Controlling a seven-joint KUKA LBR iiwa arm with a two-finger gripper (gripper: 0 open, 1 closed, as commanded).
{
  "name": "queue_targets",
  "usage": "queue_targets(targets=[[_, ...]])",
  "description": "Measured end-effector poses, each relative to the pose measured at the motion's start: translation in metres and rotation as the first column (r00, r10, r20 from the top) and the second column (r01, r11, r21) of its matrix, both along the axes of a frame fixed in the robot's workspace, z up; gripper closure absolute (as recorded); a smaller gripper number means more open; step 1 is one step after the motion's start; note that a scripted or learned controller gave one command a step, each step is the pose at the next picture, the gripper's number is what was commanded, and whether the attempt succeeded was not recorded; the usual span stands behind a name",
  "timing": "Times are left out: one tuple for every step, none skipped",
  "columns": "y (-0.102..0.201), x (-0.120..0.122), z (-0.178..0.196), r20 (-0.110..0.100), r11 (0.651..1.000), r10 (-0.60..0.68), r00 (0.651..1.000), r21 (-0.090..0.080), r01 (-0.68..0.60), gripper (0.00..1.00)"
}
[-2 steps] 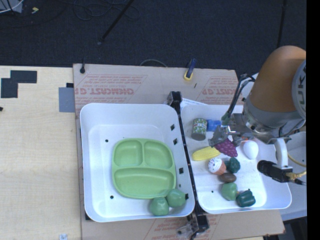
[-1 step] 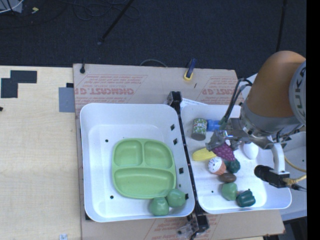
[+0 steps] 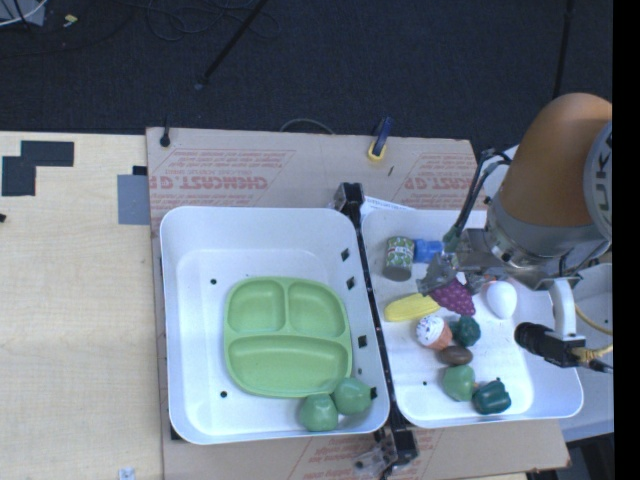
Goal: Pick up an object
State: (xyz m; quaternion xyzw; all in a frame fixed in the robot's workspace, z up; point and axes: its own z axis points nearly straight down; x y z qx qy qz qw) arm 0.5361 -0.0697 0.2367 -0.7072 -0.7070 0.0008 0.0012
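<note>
The bench (image 3: 70,298) carries a sheet of cardboard (image 3: 260,173) with two white bins on it. The left bin (image 3: 190,248) holds a green divided plate (image 3: 287,336), and two green apples (image 3: 336,404) sit touching each other just below the plate's lower right corner.

The arm (image 3: 555,183), with its orange band, reaches in from the right over the right bin (image 3: 560,398). Its gripper (image 3: 445,268) hangs low among the toys near the middle of that bin, right above a bunch of purple grapes (image 3: 455,296). Whether it is open, closed or gripping anything cannot be told; the view is too cluttered there.

In the right bin, a yellow banana (image 3: 411,308) lies left of the grapes, a small green can (image 3: 399,256) stands above it, and a blue block (image 3: 428,251) lies beside the can. A white egg (image 3: 500,298) rests to the right of the grapes. Lower down lie an orange-and-white toy (image 3: 432,331), a dark green piece (image 3: 465,330), a brown piece (image 3: 457,355), a green pear (image 3: 458,381) and a dark green pepper (image 3: 491,397).
</note>
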Motion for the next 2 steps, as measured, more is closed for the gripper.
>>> queue_targets(targets=[[-0.0015, 0.0014, -0.0008, 0.000, 1.000, 0.000, 1.000, 0.000, 0.000, 1.00], [-0.0015, 0.0046, -0.0012, 0.001, 1.000, 0.000, 1.000, 0.000, 0.000, 1.00]])
